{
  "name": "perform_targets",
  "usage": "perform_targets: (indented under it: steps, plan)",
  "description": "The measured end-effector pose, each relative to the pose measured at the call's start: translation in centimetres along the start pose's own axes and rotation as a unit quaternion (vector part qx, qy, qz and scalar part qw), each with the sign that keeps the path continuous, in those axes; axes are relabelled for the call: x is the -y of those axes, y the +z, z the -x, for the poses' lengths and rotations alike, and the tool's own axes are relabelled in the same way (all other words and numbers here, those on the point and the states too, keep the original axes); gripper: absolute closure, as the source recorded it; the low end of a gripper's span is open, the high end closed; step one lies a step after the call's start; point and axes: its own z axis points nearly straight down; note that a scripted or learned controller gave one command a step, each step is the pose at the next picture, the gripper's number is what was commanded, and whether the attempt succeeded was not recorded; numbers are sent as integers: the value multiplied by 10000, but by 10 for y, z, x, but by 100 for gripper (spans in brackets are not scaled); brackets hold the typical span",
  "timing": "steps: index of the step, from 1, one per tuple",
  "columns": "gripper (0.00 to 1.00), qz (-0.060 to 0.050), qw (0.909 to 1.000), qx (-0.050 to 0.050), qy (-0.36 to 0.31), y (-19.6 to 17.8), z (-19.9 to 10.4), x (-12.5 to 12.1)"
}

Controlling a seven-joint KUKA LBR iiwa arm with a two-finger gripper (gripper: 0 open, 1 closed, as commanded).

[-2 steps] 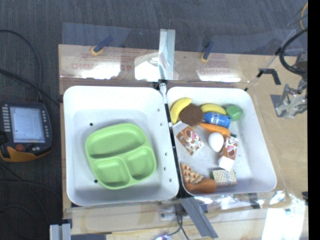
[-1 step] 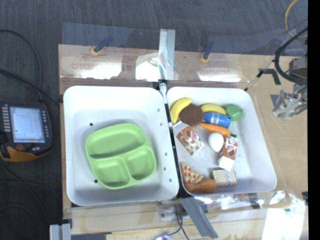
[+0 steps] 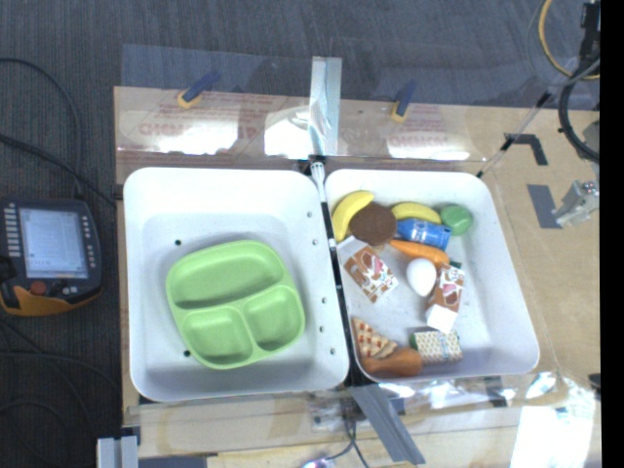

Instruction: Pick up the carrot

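Orange target, unclaimed; as for the claw, impossible to tell how far open or whether gripping anything. Approach step, by the look of it. Carrot lying flat in the right bin, squeezed between blue packet at twelve o'clock and white egg at six (tight quarters). Next: come down from above, close across the narrow width, spare the neighbours. Green tray at nine o'clock, in the left bin. Wooden desk beneath, dark carpet around, handheld screen beyond at nine.

The white bins looked like smooth, slightly glossy plastic; the green tray in the left one was matt plastic; the table beneath looked like bare wood.
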Motion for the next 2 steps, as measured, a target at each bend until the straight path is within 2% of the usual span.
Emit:
perform_targets:
  steps: [1, 2]
  plan:
    - [100, 31, 9742, 30, -2256, 44, 12, 14]
    - [100, 27, 9278, 18, -3731, 54, 27, 15]
